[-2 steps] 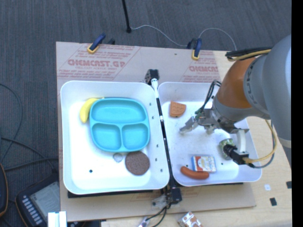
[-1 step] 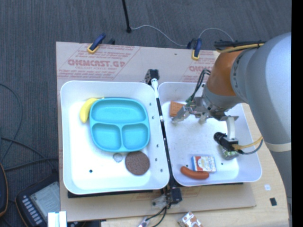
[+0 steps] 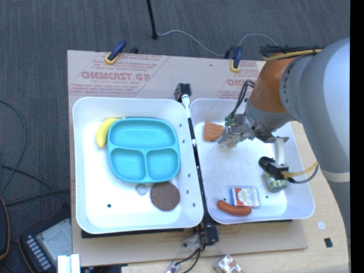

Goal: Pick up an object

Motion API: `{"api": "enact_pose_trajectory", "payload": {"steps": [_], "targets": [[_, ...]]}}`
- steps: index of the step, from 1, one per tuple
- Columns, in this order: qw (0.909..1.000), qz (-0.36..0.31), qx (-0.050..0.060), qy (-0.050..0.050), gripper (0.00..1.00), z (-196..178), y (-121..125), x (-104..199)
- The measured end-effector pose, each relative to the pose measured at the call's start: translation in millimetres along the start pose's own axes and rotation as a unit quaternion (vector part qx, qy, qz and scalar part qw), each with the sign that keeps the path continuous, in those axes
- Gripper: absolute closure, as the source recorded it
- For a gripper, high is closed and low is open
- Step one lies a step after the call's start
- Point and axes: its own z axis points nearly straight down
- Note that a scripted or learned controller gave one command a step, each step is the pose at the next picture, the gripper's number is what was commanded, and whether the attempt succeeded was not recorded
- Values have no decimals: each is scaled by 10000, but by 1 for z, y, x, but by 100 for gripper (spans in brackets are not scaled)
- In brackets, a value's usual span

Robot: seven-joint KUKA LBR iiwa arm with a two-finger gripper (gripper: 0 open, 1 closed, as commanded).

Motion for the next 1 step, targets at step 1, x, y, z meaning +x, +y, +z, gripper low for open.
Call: {"api": "enact_pose_trajectory", "payload": {"steps": [1], "targets": [[10000, 1, 3, -2, 0, 0, 0, 0]]}}
